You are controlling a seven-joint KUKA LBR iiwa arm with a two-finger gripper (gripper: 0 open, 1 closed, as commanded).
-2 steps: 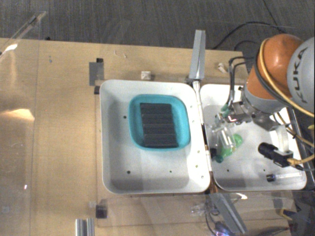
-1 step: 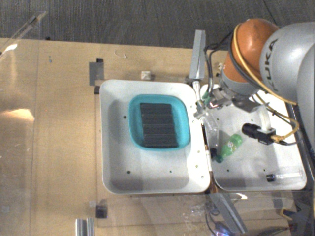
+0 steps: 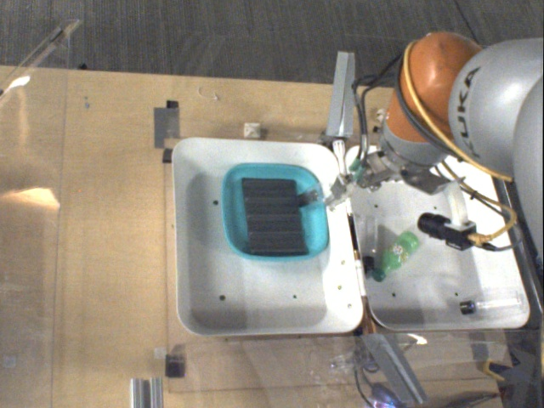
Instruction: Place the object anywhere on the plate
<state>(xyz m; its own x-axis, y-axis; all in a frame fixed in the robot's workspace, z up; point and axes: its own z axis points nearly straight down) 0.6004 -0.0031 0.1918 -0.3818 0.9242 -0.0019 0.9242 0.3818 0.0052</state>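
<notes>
— What's farthest to the left of the gripper (image 3: pixel 333 194)?

— Bare tan bench (image 3: pixel 93 228) with a pale glare on it, and beyond its far edge a strip of dark grey carpet (image 3: pixel 212 15). A small black block (image 3: pixel 172 109) stands on the wood, off the far left corner of the left bin (image 3: pixel 255 313).

— And in that bin?

— A teal plate (image 3: pixel 231 211) just left of the gripper, with a dark ribbed slab (image 3: pixel 272 219) lying flat on it, inside the rim. The slab's near corner is right by the gripper's tip.

— Is the gripper open or closed?

— I cannot tell. It hangs over the plate's right rim, close to the wall where the two bins meet. Nothing is visibly held in it.

— To its right?

— The right bin (image 3: pixel 442 304), under the grey arm (image 3: pixel 501 100). A green bottle-like thing (image 3: pixel 399 252) lies tilted on its floor, nearer the camera than the gripper. A small dark piece (image 3: pixel 466 307) sits well apart, toward the bin's near right corner.
</notes>
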